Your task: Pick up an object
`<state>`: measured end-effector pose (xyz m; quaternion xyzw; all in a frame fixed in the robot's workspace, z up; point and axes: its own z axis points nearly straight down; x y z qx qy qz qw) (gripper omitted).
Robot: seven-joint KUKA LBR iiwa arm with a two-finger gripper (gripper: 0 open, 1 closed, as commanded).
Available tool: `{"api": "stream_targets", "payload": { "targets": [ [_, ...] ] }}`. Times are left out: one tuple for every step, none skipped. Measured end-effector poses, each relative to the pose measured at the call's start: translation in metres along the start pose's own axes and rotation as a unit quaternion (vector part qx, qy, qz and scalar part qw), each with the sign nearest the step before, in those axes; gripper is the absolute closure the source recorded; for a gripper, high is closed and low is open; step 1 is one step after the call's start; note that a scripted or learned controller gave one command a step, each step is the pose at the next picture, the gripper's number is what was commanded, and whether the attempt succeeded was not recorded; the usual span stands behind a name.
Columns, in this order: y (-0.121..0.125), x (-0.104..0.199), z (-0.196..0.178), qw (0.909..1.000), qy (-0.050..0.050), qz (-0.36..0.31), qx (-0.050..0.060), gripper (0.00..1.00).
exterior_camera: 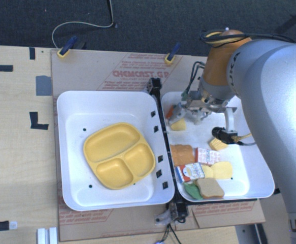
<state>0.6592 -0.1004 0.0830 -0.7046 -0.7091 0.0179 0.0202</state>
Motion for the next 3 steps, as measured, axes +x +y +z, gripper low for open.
{"api": "stream_targets", "payload": {
  "targets": [
    [0.0, -0.0007, 0.0002, 1.0, 0.001, 0.0, 0.0, 0.0],
    [-0.0001, 0.0008, -0.0001, 1.0, -0.001, 0.001, 0.0, 0.0],
    [-0.0001, 0.0016, -0.0002, 1.0, -0.001, 0.001, -0.001, 0.0]
  ]
}}
